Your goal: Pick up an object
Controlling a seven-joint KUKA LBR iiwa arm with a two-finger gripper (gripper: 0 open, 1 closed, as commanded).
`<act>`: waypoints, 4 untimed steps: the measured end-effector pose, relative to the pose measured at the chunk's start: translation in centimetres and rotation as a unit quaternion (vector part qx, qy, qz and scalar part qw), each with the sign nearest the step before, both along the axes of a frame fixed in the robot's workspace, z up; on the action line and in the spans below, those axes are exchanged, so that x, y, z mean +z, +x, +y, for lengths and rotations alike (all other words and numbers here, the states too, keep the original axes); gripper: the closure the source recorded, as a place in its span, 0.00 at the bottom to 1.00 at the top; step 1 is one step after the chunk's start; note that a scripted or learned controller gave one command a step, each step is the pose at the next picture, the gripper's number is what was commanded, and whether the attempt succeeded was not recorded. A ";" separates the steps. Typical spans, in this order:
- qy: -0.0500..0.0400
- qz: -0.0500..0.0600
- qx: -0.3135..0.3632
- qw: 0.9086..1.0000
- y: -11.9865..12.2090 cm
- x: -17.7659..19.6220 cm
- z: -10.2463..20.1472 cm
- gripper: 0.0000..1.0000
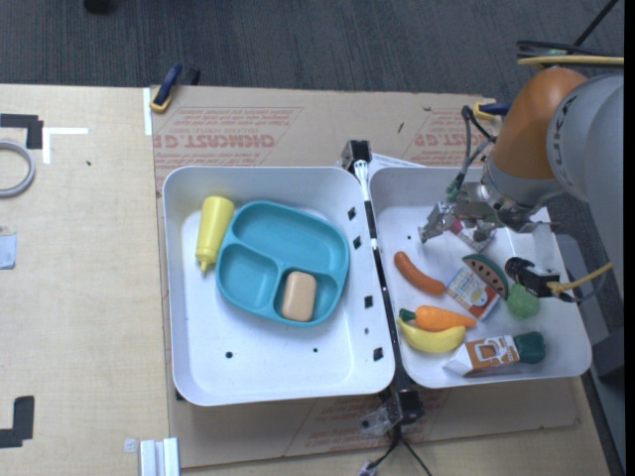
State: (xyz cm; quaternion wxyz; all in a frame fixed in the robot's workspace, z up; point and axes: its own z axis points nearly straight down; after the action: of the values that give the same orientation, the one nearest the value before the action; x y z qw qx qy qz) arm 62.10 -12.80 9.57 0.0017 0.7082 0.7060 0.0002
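My gripper [458,228] hangs over the back of the right bin [415,198], its fingers spread open with nothing between them. Just in front of it lie an orange-red sausage [419,274], a small printed carton [469,290] and a watermelon slice [488,269]. Nearer the front edge are a carrot [444,317] lying on a banana [433,338], and a juice box [486,355] beside a dark green piece [529,345]. A green round item [523,300] sits at the right wall.
The left bin [268,365] holds a yellow mustard bottle [211,228] and a teal divided plate [260,246] with a beige block [298,296] in one compartment. Black clips [355,154] join the bins along the middle wall. The arm's cables [556,286] trail over the right bin's right side.
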 end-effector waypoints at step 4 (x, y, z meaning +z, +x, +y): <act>0.000 0.001 0.200 0.980 -14.3 21.5 4.5 1.00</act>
State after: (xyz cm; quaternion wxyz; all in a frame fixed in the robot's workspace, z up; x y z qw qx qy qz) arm 47.80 -8.28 31.02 0.0005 0.5531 0.8331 -0.0004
